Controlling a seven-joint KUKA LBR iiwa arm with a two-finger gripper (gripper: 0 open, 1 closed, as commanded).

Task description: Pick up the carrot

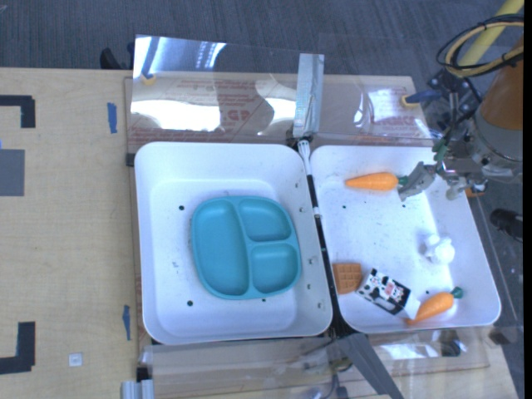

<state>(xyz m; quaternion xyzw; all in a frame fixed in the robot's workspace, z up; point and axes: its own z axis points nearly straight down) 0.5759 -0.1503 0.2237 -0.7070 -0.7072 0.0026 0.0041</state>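
Carrot (371, 182): lying flat in the right bin (378, 239), at about 11 o'clock of it, green end toward 3 o'clock.
Gripper (416, 181): just beside the carrot's green end; released, nothing between the fingers.
Second carrot (435, 305): at 5 o'clock of the same bin.
Left bin (158, 223): holds a teal tray (246, 246).
Bench (58, 248): pale wood.
Floor (249, 7): dark grey, at 12 o'clock.

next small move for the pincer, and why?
Probably ease the pincer left and down over the carrot near the right bin's far wall. Its tip sits just beside the carrot's green end, with nothing gripped. A second carrot lies near the front.
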